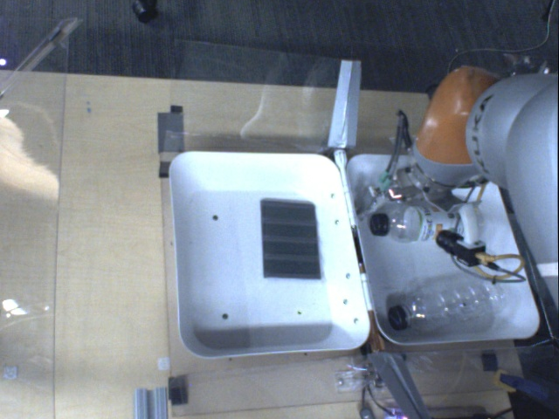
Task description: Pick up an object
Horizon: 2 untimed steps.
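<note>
Grey arm (524, 138) looms nearest, over right bin (524, 321). Left bin (201, 260) carries a dark ribbed slab (290, 238) at centre. Clear bottle (445, 308) lies at right bin's 6 o'clock: light, slick, crushable; grip mid-body. Second bottle (403, 225) at 10 o'clock, under the tool (397, 195); tool's opening can't be told.
</note>
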Motion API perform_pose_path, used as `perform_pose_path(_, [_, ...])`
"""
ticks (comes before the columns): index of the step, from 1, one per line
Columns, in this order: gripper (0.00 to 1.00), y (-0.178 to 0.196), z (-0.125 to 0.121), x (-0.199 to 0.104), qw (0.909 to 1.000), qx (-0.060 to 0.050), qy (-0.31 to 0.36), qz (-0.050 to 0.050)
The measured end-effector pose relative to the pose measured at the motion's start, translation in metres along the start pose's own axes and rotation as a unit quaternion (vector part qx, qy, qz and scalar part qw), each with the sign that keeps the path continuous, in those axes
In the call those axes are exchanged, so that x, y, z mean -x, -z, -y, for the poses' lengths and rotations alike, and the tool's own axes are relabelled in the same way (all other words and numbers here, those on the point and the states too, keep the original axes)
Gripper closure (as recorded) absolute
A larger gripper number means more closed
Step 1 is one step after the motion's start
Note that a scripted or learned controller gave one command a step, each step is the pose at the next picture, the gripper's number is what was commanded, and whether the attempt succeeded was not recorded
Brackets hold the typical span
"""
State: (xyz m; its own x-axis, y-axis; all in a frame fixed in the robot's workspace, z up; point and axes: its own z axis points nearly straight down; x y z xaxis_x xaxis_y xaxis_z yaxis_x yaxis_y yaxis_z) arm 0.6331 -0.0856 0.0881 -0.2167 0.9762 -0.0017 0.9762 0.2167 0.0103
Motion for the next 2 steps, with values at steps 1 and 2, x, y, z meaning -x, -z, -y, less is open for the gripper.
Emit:
perform_pose_path(1, [0.00, 0.0000, 0.0000, 0.0000, 1.0000, 0.000, 0.000, 0.000])
perform_pose_path(2, [0.00, 0.0000, 0.0000, 0.0000, 1.0000, 0.000, 0.000, 0.000])
